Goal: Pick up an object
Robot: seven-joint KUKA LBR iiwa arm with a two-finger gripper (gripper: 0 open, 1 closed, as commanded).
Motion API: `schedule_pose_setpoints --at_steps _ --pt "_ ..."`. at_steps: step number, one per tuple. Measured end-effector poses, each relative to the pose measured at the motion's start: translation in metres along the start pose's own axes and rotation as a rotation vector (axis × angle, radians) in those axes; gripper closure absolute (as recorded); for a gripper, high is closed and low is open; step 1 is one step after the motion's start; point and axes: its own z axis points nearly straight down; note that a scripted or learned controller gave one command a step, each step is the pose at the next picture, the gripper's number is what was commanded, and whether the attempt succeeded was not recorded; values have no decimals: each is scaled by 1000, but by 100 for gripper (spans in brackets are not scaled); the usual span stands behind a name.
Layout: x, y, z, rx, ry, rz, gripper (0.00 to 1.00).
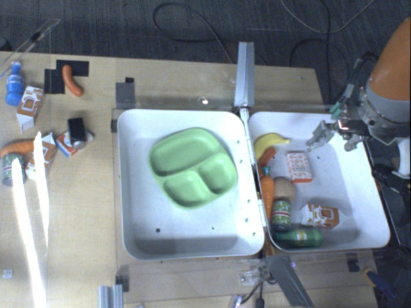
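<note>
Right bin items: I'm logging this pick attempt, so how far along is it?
Nothing looks picked yet. The banana, carton and green bottle all lie in the right bin. The tool hangs over that bin's upper right part, with nothing visibly held. Descending, gripping and lifting an item remain.

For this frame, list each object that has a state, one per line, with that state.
Green divided plate: lying flat in the left bin.
Banana: against the right bin's left wall.
Carrot: lying along that wall.
Small carton: on its side.
Gripper: above the right bin, holding nothing.
</note>
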Motion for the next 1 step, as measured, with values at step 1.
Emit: schedule_pose_setpoints --at_steps 1 --pt "1 3 -11 -5 0 -4 100"
